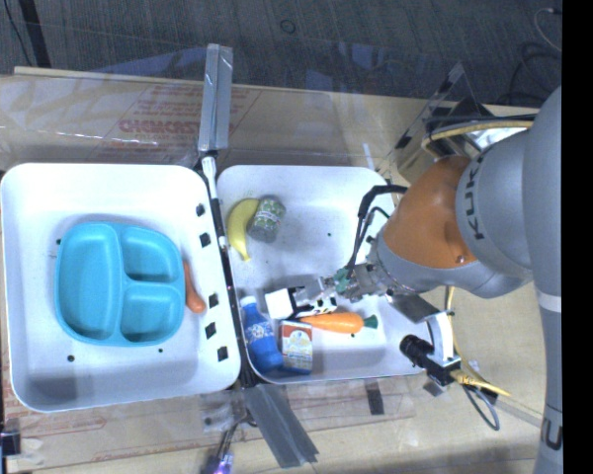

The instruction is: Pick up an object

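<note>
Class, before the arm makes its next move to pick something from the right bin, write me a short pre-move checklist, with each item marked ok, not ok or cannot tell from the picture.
1. Claw is over the right bin: ok.
2. An object lies close to the claw, the carrot: ok.
3. Carrot has free space around it: not ok, a small carton touches it.
4. Claw already holds something: cannot tell.
5. Banana and jar lie away from the arm: ok.

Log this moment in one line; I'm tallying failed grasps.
gripper low in right bin | over carrot | grasp unconfirmed | banana, jar untouched
</note>
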Motion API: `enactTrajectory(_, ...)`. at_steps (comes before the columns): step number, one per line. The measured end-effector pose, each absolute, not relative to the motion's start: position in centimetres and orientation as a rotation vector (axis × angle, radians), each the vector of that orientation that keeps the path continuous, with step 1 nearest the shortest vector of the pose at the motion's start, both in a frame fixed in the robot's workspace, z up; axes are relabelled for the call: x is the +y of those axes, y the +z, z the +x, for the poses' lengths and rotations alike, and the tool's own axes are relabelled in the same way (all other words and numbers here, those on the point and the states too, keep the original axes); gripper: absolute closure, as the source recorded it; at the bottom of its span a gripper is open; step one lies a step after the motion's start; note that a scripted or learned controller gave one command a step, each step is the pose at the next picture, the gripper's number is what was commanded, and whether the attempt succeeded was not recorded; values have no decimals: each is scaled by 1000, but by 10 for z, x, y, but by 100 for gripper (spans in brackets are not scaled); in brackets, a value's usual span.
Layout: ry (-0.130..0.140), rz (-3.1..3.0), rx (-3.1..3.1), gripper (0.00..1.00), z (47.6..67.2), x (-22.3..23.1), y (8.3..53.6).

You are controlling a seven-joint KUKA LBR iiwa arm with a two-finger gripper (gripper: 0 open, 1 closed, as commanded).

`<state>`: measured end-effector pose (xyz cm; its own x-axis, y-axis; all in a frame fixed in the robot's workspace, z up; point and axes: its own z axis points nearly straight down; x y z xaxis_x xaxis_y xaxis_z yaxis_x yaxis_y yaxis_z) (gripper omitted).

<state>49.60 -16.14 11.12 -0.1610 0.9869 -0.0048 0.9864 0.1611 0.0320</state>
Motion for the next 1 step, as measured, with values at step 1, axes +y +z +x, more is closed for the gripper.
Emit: enactTrajectory(1,25,1854,2474,0,491,-143,109)
